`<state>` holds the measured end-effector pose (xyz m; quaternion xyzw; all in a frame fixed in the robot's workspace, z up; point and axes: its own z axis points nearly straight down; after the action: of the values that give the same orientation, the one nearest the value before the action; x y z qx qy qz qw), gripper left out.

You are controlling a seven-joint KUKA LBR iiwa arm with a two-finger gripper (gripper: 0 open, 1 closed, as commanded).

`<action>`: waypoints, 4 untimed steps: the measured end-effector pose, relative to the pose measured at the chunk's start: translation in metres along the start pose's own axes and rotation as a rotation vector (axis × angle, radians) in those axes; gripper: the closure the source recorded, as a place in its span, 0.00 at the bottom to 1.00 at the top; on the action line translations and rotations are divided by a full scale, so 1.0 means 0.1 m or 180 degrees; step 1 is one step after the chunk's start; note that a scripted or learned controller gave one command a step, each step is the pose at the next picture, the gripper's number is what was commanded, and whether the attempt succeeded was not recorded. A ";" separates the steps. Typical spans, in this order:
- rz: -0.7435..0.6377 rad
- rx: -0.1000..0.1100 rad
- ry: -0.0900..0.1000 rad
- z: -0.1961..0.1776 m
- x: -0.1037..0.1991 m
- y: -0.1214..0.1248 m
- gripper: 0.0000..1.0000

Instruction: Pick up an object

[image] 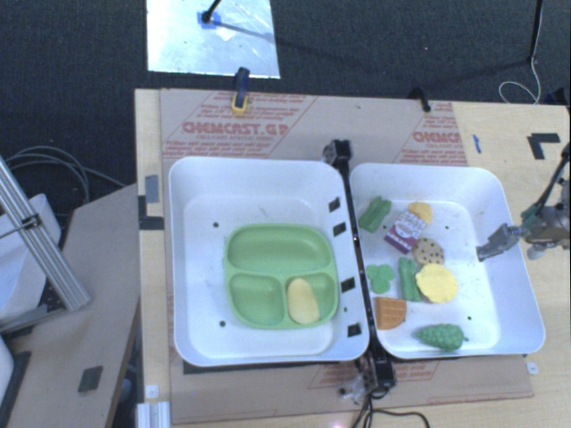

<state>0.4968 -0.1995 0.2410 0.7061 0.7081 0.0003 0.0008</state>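
The right bin [513, 283] holds several toy foods: a green pickle [373, 214], a purple packet [403, 230], a small yellow piece [420, 211], a speckled cookie [429, 251], a yellow round piece [436, 283], a green stick [409, 279], a small green lump [381, 278], an orange wedge [390, 311] and a bumpy green piece [442, 335]. My gripper [492, 244] comes in from the right over the bin's right half, a little right of the cookie, with nothing seen in it.
In the left bin [192, 239] lies a green divided plate [268, 252] with a yellow oval piece [303, 300] in its lower right compartment. Black clips [339, 230] line the shared wall between the bins. Bare bin floor lies below the gripper.
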 end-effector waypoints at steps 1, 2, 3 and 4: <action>-0.0019 0.0005 0.0018 1.57 0.69 0.47 0.00; -0.0013 0.0007 0.0012 1.00 1.18 -0.12 0.00; -0.0025 -0.0058 0.0006 -0.48 1.59 -0.06 0.00; -0.0022 0.0015 0.0010 0.14 2.22 -0.10 0.00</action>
<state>0.4862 0.0223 0.2265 0.7036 0.7106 -0.0003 -0.0020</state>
